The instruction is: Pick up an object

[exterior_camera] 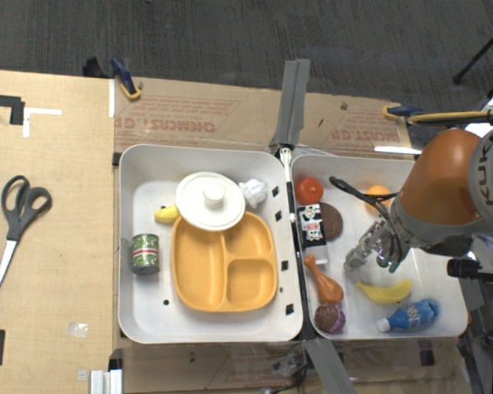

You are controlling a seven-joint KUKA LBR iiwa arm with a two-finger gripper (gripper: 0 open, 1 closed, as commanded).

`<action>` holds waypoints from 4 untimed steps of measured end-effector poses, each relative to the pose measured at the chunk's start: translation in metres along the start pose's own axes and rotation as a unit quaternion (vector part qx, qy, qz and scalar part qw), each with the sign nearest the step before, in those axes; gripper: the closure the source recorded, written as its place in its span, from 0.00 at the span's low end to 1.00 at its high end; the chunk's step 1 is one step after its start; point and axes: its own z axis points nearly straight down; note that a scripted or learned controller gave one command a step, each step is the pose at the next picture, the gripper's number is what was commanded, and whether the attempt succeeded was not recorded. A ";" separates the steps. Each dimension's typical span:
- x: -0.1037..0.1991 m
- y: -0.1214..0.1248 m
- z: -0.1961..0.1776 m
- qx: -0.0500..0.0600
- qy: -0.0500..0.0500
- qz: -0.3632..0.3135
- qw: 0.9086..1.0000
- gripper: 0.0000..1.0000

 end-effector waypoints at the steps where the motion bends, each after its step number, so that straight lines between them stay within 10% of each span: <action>1: 0.016 -0.024 0.000 0.000 0.000 -0.143 0.990 1.00; 2: -0.005 -0.073 -0.001 -0.001 -0.002 -0.282 0.959 1.00; 3: -0.005 -0.073 -0.001 -0.001 -0.002 -0.282 0.959 0.00; 4: -0.006 -0.072 -0.011 -0.001 -0.004 -0.281 0.960 1.00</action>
